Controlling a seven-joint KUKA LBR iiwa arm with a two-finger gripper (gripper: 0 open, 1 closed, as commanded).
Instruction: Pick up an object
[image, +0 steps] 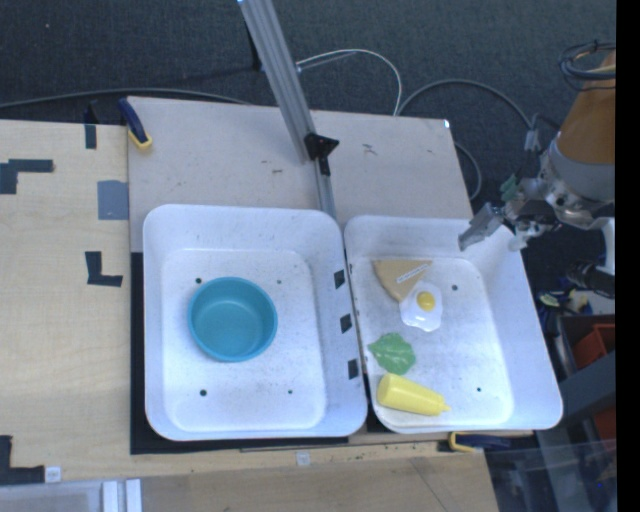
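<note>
Gripper (480, 228) hangs over the right bin's (500, 300) rim at about 1 o'clock of that bin, nothing between its parts, and whether it is spread or closed I cannot tell. Candidates sit in the right bin: cheese wedge (400, 276) at 11 o'clock, touching the fried egg (423, 306) below it, lettuce leaf (391, 352) and yellow corn (409, 396) toward 7 o'clock (blue bowl (233, 318) is in the left bin (160, 240)). Best bet, I'd judge: drop straight onto the corn, which is chunky and has space on most sides, and straddle its short axis.
</note>
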